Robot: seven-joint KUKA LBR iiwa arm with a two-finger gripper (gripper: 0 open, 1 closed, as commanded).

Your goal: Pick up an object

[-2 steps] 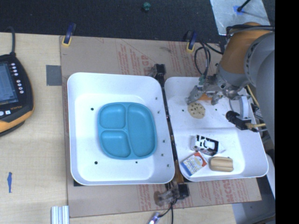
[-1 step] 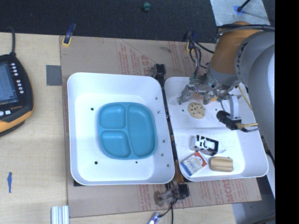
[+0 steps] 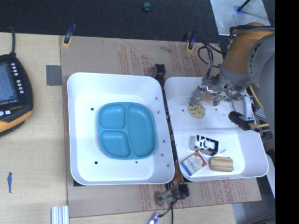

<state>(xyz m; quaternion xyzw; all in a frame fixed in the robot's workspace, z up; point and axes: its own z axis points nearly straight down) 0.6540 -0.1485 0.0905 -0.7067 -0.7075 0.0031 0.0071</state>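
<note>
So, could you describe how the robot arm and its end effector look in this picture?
The arm is thick and rounded, grey, with a broad orange band above the wrist. Black cables loop beside the wrist. The end effector is a small assembly of grey metal parts with thin fingers; some tiny red details show on it. A black part with a pale bracket sticks out below the wrist.

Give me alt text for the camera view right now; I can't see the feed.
The gripper hangs just above a round tan cookie in the right bin, with nothing seen held. Nearer the front of that bin lie a black-and-white packet, a small orange-and-white packet and a tan block. The left bin holds a blue divided plate.
</note>
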